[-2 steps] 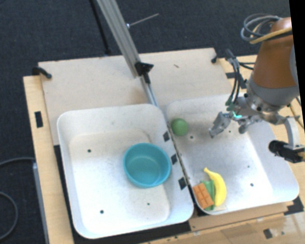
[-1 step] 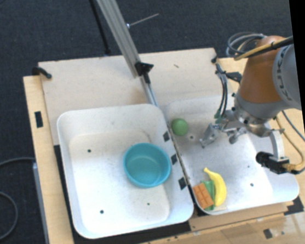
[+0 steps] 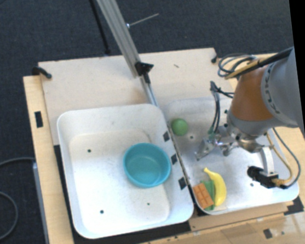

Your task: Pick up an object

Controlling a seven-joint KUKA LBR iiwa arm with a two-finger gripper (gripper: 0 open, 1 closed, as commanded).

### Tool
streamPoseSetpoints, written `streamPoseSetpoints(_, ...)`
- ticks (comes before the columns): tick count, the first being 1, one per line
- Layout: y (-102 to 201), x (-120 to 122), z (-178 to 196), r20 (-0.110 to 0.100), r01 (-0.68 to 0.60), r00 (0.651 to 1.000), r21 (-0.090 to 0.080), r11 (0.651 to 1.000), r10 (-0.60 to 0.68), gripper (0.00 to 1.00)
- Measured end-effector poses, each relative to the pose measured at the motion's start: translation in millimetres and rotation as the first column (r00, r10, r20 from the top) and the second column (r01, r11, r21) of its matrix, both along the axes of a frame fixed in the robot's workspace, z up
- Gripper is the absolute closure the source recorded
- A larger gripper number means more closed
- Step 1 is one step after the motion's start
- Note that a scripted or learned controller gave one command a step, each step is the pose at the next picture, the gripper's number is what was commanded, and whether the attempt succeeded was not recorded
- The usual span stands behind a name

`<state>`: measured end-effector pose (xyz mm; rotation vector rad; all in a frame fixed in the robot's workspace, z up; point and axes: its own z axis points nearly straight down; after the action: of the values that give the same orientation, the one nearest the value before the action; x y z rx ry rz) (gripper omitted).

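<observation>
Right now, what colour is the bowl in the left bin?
Light blue, a plain teal-ish shade; the bowl shows clearly in the camera view.

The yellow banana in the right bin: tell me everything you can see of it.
The yellow banana is a curved, smooth piece that looks like plastic toy fruit, whole and unpeeled. It lies flat on the floor of the right-hand shallow white bin, near that bin's front left corner, one end pointing up toward the gripper, the other toward the front rim. Its left side lies against a small orange ridged block. The gripper is above it in the view, apart from it.
</observation>
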<state>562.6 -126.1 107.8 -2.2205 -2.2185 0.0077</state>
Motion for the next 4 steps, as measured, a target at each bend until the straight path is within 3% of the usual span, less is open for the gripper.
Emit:
streamPoseSetpoints(1,-1.4,0.0,-7.2,0.004,0.001,1.000,0.000,1.000,-0.001,0.00)
streamPoseSetpoints(2,-1.7,1.1,4.2,0.008,0.006,1.000,0.001,1.000,-0.006,1.00)
streamPoseSetpoints(4,-17.2,-3.0,112.0,0.013,0.002,1.000,-0.001,1.000,-0.002,1.00)
